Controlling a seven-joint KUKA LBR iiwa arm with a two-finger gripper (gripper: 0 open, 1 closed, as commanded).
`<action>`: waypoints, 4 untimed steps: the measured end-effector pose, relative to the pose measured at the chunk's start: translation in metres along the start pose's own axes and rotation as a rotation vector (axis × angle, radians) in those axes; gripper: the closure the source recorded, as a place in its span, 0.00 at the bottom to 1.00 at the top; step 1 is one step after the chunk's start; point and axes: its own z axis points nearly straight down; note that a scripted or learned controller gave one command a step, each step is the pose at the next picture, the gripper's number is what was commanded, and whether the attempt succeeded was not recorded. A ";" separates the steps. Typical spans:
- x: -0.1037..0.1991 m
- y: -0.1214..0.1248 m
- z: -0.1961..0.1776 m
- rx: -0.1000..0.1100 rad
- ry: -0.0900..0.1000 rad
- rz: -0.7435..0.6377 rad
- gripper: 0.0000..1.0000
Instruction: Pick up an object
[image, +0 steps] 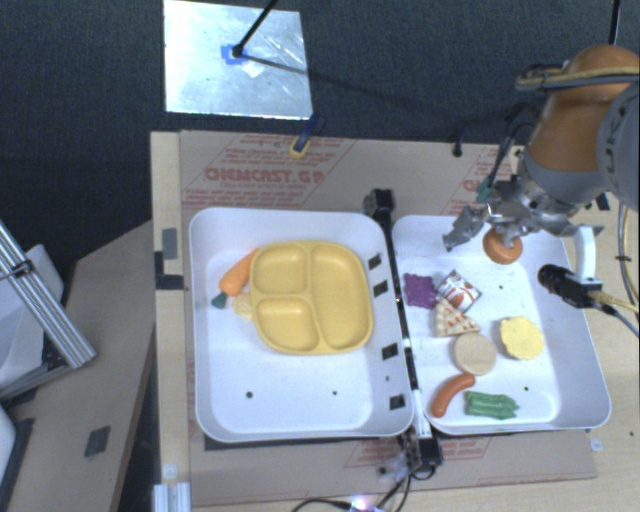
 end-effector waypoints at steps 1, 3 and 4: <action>-0.002 -0.007 0.060 0.005 0.001 0.002 0.00; -0.010 -0.005 0.126 -0.001 0.000 0.002 0.00; -0.010 -0.004 0.115 -0.004 0.000 0.001 1.00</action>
